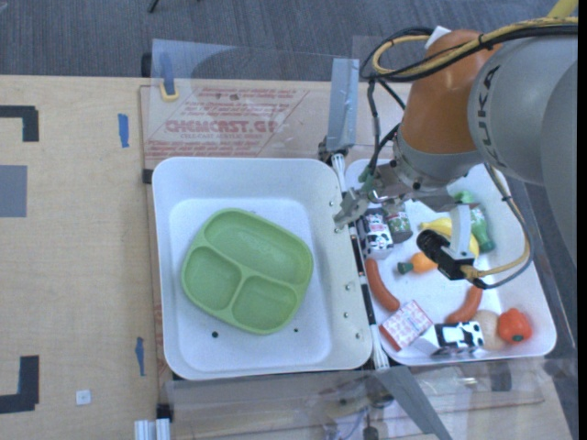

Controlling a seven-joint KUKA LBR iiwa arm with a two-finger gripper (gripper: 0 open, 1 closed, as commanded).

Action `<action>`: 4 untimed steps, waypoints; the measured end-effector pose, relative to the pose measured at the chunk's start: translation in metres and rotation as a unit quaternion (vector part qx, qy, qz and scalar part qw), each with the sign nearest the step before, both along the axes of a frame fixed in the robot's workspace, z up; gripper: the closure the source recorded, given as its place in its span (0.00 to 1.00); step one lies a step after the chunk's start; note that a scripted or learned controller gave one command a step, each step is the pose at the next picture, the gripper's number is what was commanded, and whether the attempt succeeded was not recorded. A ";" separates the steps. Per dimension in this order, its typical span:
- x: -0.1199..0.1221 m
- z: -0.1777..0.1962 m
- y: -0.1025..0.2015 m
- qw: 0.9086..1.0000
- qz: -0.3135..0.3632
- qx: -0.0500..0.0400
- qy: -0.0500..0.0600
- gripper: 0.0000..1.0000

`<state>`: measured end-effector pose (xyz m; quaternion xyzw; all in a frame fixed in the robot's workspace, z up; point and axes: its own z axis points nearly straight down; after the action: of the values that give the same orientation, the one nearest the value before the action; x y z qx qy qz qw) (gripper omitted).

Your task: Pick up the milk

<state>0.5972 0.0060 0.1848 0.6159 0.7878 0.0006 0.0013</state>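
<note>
Tool low at right bin's left edge, directly over a cow-patterned milk carton; jaw state can't be told, possibly closing on it. Risk: sausage and carrot crowd close, so fingers may snag or slip.

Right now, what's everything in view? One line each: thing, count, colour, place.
Bins: 2, white, side by side on the bench.
Divided plate: 1, green, left bin.
Cow-patterned cartons: 2, black-and-white, right bin, one under the gripper, one at the near edge.
Sausages: 2, red-orange, right bin.
Red-and-white packet: 1, right bin, near edge.
Pepper: 1, red, right bin's near corner.
Arm: 1, grey with orange band, above right bin.
Gripper: 1, over the right bin's left edge.
</note>
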 end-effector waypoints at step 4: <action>0.028 0.091 0.037 0.994 0.105 0.000 0.000 0.00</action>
<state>0.6251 0.0429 0.2756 0.5299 0.8481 0.0007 0.0017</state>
